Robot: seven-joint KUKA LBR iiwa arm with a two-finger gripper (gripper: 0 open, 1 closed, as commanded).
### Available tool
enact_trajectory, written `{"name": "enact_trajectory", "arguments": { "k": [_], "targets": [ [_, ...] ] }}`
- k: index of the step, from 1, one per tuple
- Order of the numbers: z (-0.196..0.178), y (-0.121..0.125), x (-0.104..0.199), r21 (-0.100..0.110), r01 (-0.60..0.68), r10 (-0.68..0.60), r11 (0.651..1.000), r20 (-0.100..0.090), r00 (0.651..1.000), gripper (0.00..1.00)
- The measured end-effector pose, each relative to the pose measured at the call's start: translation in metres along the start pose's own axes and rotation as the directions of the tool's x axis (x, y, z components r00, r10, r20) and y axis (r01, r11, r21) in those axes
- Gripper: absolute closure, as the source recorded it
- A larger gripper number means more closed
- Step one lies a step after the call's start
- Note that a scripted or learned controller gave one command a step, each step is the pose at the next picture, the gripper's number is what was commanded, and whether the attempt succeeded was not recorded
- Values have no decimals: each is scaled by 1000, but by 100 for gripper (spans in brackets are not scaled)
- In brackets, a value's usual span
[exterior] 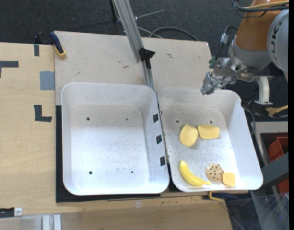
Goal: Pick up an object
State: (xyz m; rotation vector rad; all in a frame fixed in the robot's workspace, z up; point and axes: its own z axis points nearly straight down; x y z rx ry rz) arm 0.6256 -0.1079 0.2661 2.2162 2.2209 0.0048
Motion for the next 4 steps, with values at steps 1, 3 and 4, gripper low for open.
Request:
{"name": "enact_trajectory", "arguments": {
  "k": [1, 3, 4],
  "targets": [
    [-4, -23, 50, 7, 4, -4, 1000, -2, 1000, 100],
    [2, -77, 147, 9, 4, -4, 1000, -2, 1000, 100],
    [8, -91, 201, 9, 5, -5, 1000, -2, 1000, 100]
  ]
}}
